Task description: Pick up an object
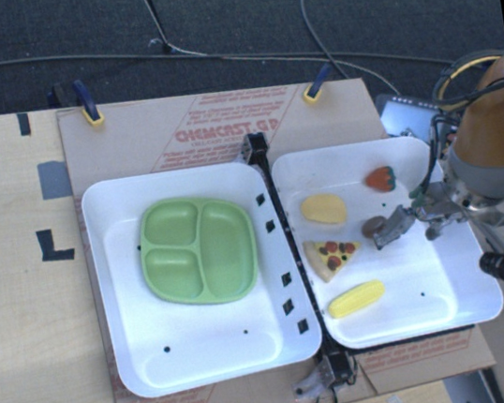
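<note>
the grey arm (pixel 486 149) comes in over the right bin (pixel 440 308), its hand (pixel 387 229) low above the bin's middle; whether its fingers are parted or closed can't be made out. just beyond the hand's tip lies a pizza slice (pixel 331 255), with a yellow potato-shaped piece (pixel 323 209) a little above that. a red strawberry (pixel 380 179) sits just above the hand, and a yellow corn cob (pixel 356 299) lies below it, near. well beyond the hand, past the divider, a green sectioned plate (pixel 198 249) rests in the left bin (pixel 134 357). both bins sit on the bench (pixel 22 308).
</note>
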Robot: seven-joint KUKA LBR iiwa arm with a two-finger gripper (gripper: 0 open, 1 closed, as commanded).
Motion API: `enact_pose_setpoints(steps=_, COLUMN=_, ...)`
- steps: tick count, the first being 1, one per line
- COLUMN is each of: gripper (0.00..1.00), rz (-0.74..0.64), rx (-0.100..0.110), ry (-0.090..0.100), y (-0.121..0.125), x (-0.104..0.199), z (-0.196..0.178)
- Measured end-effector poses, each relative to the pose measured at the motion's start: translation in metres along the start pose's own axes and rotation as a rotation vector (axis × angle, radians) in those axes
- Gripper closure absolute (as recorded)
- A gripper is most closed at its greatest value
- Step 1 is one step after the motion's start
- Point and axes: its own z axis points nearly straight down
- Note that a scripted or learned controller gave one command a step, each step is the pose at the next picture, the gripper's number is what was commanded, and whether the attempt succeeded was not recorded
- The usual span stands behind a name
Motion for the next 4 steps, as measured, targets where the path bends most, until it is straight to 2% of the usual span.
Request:
enact_pose_setpoints(steps=1, gripper=0.00, rz=0.000, rx=0.001, ry=0.001, y=-0.011, x=0.005, z=0.054)
enact_pose_setpoints(steps=2, gripper=1.00, rz=-0.001, rx=-0.003, ry=0.000, y=-0.009, x=0.005, z=0.041)
enact_pose_setpoints(steps=3, gripper=1.00, rz=0.000, rx=-0.010, ry=-0.002, y=-0.001, x=-0.002, z=-0.013)
enact_pose_setpoints(steps=4, gripper=1.00, rz=0.000, rx=-0.007, ry=-0.001, y=0.000, x=-0.002, z=-0.035)
